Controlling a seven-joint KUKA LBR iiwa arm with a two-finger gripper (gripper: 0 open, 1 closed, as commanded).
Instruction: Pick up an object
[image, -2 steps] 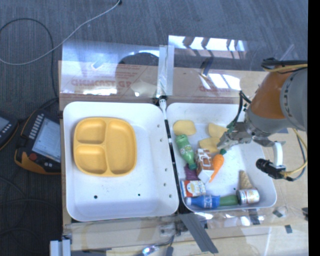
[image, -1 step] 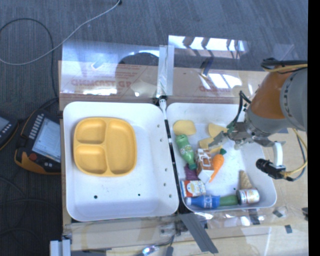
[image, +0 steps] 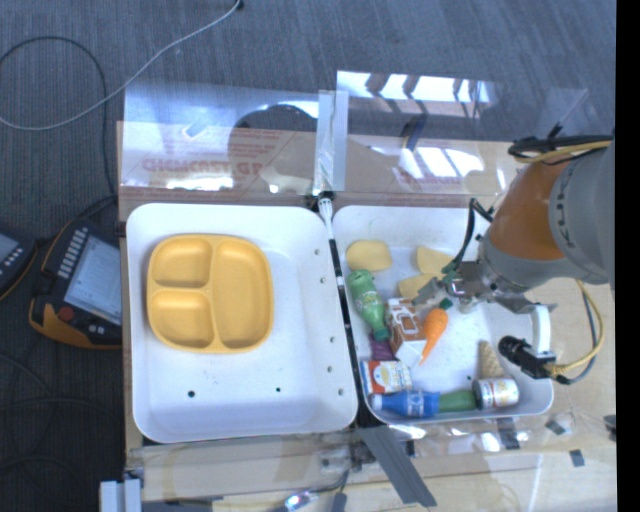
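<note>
The right bin (image: 520, 405) holds a jumble of toy groceries. An orange carrot (image: 434, 330) lies tilted near the middle, next to a small red and white carton (image: 404, 326). A green bottle (image: 366, 301) lies along the bin's left wall. Pale yellow pieces sit at the back, one to the left (image: 367, 255) and another further right (image: 432, 260). A blue bottle (image: 410, 404) and a metal can (image: 496, 392) rest along the front wall. My gripper (image: 447, 290) hangs low in the bin just above and right of the carrot's top, with the arm's orange band (image: 528, 215) behind it.
The left bin (image: 300, 400) bears a yellow divided plate (image: 210, 292). A red and white packet (image: 389, 376) lies near the blue bottle and a tan cone-like piece (image: 488, 357) sits by the can. A black cable end (image: 520, 352) hangs off the arm over the bin's right side.
</note>
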